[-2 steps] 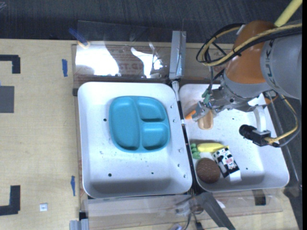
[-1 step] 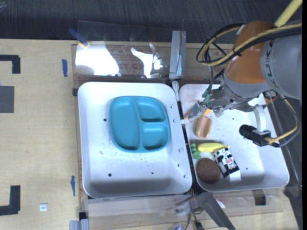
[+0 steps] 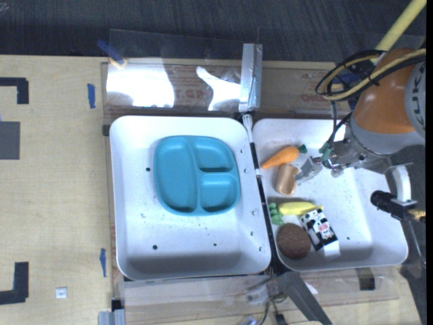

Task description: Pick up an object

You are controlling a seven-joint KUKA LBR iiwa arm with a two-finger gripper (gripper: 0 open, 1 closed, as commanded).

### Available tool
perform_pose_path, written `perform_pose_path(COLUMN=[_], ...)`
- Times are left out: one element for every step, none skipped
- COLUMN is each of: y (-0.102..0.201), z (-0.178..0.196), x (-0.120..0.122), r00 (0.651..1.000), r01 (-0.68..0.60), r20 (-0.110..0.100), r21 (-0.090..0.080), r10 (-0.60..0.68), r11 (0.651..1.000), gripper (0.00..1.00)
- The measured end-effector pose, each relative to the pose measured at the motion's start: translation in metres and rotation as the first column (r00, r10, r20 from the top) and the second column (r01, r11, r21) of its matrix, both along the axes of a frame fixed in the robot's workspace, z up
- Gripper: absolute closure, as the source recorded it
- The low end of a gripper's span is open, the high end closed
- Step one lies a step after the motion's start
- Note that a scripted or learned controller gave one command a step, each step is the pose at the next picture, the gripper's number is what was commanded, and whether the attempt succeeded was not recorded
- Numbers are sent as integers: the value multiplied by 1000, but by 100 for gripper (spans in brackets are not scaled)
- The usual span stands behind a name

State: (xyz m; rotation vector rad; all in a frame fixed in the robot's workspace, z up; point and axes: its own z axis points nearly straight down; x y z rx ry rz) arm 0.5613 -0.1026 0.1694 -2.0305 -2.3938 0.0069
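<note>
Looking down from the camera view, two white bins sit side by side on a wooden desk (image 3: 47, 202). The left bin (image 3: 128, 249) has a blue plate (image 3: 196, 173) with three sections lying flat in its middle. The right bin (image 3: 365, 242) has a few small things bunched near its left side. An orange carrot (image 3: 280, 156) lies at the top, and a tan cylinder (image 3: 286, 178) sits just under it. Lower down are a yellow banana (image 3: 296, 208) with a green bit beside it, a brown round ball (image 3: 293, 240) and a black and white toy (image 3: 318, 227). The grey and orange arm (image 3: 387, 110) comes in from the right. Its end effector (image 3: 312, 168) hangs just beside the tan cylinder, and it is too small and blurry to tell how wide it is or if it grips anything.
</note>
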Motion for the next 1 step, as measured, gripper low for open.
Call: perform_pose_path(y=[-24], z=[-75], x=[72], r00=[990], r01=[-142], r20=[6], r21=[1], r10=[142], r11=[990], gripper=[0])
